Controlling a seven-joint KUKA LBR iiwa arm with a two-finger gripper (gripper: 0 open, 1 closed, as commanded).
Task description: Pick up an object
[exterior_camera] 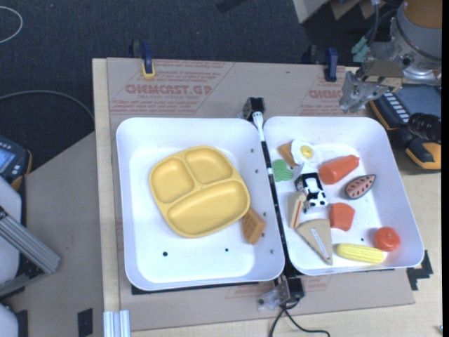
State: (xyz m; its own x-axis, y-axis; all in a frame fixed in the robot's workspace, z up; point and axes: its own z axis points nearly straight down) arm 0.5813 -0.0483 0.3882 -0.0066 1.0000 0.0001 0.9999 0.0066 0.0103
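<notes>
In the camera view the hand (pixel 356 93) hangs above the far rim of the right bin (pixel 401 188), its grip state impossible to tell, while every toy, like the corn cob (pixel 360 253), lies unpicked, so the grasp looks wholly undone.

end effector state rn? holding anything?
End effector: above the right bin's far rim, nothing visible between its fingers; open or closed cannot be told.
</notes>
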